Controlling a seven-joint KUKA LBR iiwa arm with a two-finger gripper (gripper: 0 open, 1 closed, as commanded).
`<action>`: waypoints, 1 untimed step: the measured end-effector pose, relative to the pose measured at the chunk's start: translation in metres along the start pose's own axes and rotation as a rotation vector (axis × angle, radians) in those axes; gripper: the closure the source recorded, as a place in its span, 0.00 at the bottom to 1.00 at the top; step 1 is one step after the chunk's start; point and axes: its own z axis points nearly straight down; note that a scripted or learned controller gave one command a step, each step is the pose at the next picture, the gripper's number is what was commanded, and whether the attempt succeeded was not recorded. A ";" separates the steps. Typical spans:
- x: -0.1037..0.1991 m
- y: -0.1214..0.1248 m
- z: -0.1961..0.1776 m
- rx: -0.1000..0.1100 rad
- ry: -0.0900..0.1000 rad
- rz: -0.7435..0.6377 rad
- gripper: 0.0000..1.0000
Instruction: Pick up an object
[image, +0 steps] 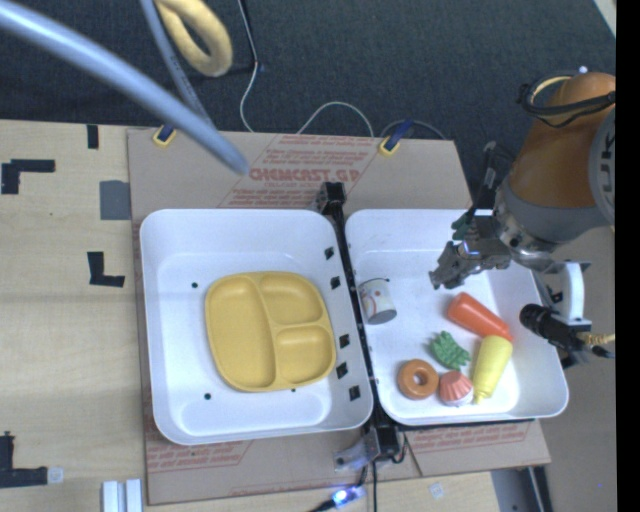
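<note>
The right bin (400, 232) holds an orange carrot (478, 316), a yellow corn-like piece (491, 365), a green leafy toy (450, 350), a brown donut (416, 379), a pink cupcake-like toy (455, 387) and a small grey can (377, 301). My gripper (455, 268) hangs over the right bin's upper right part, just above and left of the carrot. I see nothing between its dark fingers.
The left bin (175, 235) carries a yellow divided plate (268, 330). A black divider with clips (342, 290) separates the bins. The arm's orange band (565, 120) and grey body stand at the right. Cables lie behind the bins.
</note>
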 end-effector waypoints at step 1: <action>0.061 -0.001 0.000 0.001 0.001 -0.001 1.00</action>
